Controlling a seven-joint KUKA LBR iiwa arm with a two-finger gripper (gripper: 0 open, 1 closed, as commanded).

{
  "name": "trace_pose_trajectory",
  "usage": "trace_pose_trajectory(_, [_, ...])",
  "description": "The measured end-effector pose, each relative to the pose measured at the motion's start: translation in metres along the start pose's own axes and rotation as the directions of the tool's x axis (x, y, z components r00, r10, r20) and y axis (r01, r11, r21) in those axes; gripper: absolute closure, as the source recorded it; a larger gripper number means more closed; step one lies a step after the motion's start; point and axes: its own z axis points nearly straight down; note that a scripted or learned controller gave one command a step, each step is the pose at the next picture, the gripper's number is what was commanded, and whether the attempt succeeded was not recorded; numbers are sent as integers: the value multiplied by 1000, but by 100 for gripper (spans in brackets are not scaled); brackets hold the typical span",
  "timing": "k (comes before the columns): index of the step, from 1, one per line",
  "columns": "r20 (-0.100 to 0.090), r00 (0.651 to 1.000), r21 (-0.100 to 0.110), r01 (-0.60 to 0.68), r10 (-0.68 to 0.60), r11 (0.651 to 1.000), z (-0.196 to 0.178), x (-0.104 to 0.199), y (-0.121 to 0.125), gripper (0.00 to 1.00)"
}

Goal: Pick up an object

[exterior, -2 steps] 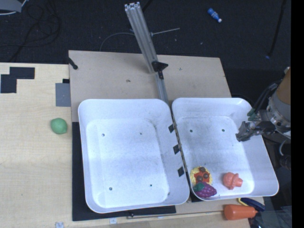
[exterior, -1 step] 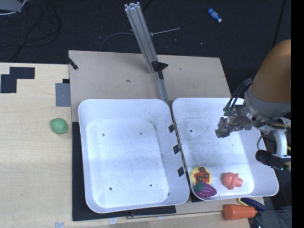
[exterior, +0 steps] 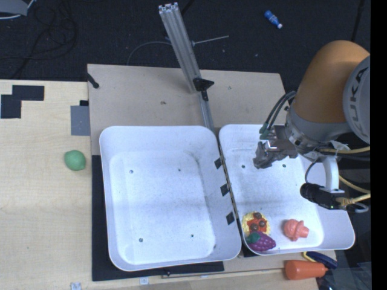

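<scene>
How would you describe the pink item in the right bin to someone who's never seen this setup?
Find the right bin of the two white ones and look along its near edge. Two toys lie there: the pink toy sits alone on the right, plain salmon-pink, while its neighbour, the multicoloured toy, is yellow, red and purple.

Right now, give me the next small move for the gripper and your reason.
Probably shift the gripper toward the near end of the right bin. It hangs above bare bin floor, while the pink toy and the yellow and purple toy lie at that near end, apart from it.
</scene>
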Motion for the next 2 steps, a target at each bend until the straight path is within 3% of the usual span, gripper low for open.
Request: trace_pose_trajectory(2, [-1,1000,1,-1,1,1000,7,99,19,100])
